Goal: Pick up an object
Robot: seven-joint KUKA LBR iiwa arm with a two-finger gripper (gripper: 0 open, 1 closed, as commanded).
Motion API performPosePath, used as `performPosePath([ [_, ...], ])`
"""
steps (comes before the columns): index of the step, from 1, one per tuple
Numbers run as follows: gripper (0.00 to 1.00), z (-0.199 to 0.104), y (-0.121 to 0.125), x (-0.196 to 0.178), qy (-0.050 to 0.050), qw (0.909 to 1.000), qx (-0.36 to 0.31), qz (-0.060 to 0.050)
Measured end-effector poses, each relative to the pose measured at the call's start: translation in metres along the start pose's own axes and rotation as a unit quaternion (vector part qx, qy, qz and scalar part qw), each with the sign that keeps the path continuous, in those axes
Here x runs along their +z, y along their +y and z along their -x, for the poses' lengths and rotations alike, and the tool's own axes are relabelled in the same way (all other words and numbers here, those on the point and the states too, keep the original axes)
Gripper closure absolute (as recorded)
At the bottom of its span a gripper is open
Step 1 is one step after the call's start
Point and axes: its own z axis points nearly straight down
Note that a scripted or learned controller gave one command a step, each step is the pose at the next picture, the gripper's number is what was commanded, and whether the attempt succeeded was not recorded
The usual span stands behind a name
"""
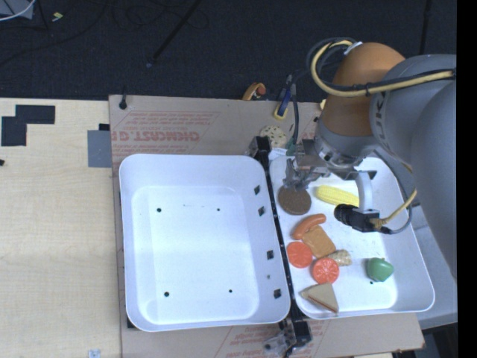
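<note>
Camera view: the gripper [296,176] hangs over the right bin [406,293], fingers narrowly parted just above a brown disc [294,200] beside the banana [337,195].

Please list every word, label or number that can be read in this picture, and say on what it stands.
Red print on the cardboard behind the bins: upside down and blurred, cannot be read for sure.
Red print on the cardboard's front edge: too small to read.
No readable text on the bins or the toy food.
</note>
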Motion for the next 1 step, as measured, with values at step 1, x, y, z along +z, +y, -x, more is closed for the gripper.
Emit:
performPosePath([
  [1,1.00,-0.1201,0.0093,0.0043,0.002,1.0000,-0.003,-0.003],
])
